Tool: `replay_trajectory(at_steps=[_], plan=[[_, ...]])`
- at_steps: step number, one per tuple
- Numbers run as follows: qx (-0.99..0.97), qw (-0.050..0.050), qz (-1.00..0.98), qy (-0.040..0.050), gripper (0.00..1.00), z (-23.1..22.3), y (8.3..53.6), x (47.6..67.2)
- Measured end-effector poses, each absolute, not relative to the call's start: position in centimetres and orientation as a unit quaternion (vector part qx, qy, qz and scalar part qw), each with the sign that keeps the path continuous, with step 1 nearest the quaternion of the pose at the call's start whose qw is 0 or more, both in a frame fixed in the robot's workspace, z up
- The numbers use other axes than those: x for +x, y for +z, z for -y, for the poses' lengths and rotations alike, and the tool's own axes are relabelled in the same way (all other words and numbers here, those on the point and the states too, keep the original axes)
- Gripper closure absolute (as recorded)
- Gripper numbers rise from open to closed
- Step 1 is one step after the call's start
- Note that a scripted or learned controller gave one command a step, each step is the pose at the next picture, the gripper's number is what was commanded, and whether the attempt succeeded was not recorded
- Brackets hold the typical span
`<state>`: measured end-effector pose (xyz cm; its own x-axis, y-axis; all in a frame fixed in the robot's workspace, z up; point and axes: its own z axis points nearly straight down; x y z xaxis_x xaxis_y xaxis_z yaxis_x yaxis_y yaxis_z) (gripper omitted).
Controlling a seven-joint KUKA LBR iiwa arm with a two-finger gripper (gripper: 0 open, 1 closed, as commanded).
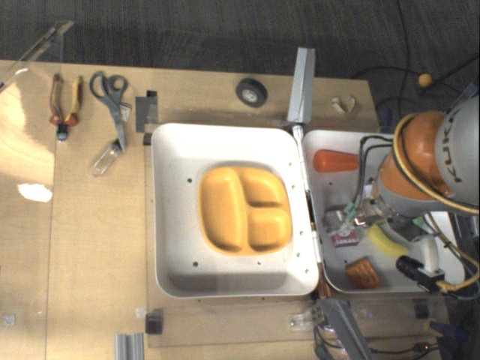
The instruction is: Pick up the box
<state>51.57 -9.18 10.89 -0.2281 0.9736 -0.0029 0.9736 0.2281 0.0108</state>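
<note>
Well, the box (345, 238), a small purple-and-white thing, lies in the right bin (334, 190), close to that bin's left wall and about midway along it. My gripper (347, 219) is just above the box's back edge. I cannot tell whether it touches the box, nor whether it is open or closed. Just right of the box lies a yellow piece (382, 241), partly under my wrist. Toward the bin's front edge sits an orange-brown block (362, 274), apart from the box. In the bin's back left corner lies a red-orange object (336, 160).

The left bin (176, 201) holds a yellow divided tray (245, 208) in its middle, clear of all four walls. On the bench (75, 246), along its back edge, a black roll of tape (251, 92) sits behind the left bin. Scissors (111, 103) and red-handled pliers (64, 105) lie toward the bench's back left corner.
</note>
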Motion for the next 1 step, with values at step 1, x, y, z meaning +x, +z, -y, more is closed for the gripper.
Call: replay_trajectory(at_steps=[1], plan=[[0.656, 0.002, -0.755, 0.0021, 1.00, 2.33, 19.65, 55.60]])
